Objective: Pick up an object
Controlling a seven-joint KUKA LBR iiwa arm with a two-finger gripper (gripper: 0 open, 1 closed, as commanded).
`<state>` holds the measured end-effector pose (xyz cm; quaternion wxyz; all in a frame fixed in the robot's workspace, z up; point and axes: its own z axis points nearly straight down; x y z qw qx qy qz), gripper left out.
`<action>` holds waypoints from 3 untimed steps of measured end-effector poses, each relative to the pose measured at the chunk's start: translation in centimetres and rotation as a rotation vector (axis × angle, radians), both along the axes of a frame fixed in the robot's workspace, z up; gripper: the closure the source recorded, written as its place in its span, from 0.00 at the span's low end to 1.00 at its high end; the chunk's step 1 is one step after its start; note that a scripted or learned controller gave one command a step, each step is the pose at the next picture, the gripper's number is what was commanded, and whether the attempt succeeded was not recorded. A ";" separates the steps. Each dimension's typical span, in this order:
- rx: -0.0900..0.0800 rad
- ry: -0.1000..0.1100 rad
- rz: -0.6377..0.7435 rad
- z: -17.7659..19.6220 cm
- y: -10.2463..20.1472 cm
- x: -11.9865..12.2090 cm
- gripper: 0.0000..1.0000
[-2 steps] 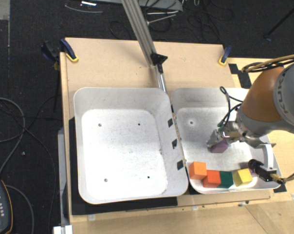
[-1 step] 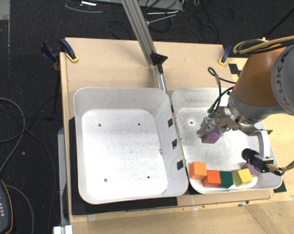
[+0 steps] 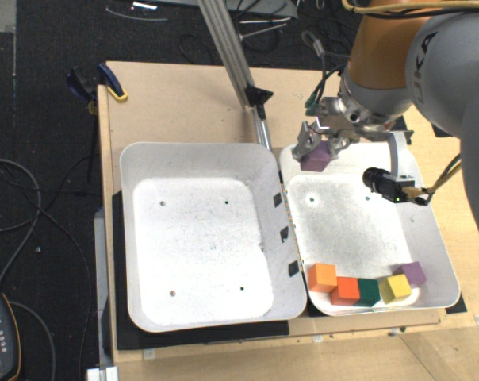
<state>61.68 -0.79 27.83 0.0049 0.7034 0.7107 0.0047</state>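
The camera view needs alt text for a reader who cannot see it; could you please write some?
A grey robot arm's claw holds a purple block above the far end of the right white bin. Five blocks sit along that bin's near edge: orange, red, green, yellow, purple. The left bin lies alongside.

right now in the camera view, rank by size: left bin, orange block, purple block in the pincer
1. left bin, largest by far
2. orange block and purple block in the pincer: look alike, and the purple one is partly hidden, so unranked
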 end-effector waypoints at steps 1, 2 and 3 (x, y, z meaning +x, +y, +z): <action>0.004 0.007 0.000 3.5 7.9 2.4 1.00; 0.000 0.017 -0.014 3.7 4.2 -4.7 1.00; -0.001 0.021 -0.006 -8.9 9.0 0.7 1.00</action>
